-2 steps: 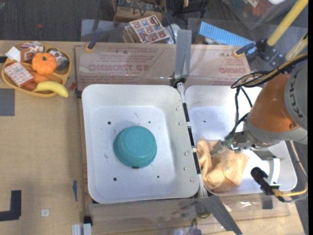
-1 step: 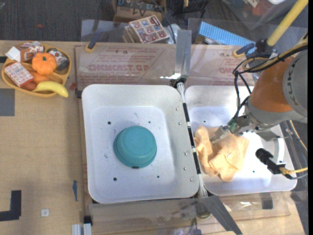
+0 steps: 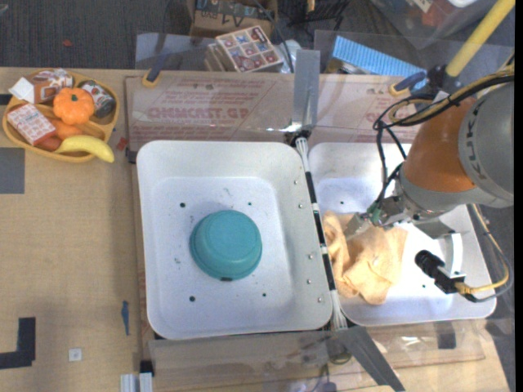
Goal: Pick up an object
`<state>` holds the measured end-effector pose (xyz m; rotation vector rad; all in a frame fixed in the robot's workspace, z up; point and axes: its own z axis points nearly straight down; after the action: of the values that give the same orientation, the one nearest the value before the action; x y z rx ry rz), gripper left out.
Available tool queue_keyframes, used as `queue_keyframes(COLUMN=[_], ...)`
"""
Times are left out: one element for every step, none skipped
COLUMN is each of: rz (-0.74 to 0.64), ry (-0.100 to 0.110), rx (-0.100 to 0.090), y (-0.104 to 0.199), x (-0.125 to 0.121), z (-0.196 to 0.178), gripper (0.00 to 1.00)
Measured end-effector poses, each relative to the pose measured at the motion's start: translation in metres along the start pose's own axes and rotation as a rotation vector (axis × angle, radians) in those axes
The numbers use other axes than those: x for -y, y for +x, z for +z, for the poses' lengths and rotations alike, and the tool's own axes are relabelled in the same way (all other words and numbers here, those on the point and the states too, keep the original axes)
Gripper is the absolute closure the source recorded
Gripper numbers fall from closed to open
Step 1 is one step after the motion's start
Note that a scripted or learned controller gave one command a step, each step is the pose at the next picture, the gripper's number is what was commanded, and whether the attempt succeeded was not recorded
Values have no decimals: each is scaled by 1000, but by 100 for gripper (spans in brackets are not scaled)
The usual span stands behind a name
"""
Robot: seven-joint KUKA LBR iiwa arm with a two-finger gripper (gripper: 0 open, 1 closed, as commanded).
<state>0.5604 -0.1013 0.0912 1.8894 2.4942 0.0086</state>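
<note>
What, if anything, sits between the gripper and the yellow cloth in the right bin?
Nothing visible. The gripper is down at the upper edge of the yellow cloth in the right bin, with no other object between them. The teal bowl lies apart in the left bin.

My arm [image 3: 458, 149] reaches in from right, grey link above, orange band just above wrist. Wrist bent down and leftward. My gripper [image 3: 372, 219] low at arm's left end, pointing left. Black cables loop along arm's upper side.
</note>
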Motion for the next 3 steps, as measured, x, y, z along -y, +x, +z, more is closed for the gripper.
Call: queue_keyframes(rz=[55, -4, -204], ry=[1, 1, 0], rx=[-1, 1, -2], y=[-42, -42, -15], x=[-48, -53, -51], z=[1, 2, 1], gripper=[0, 0, 0])
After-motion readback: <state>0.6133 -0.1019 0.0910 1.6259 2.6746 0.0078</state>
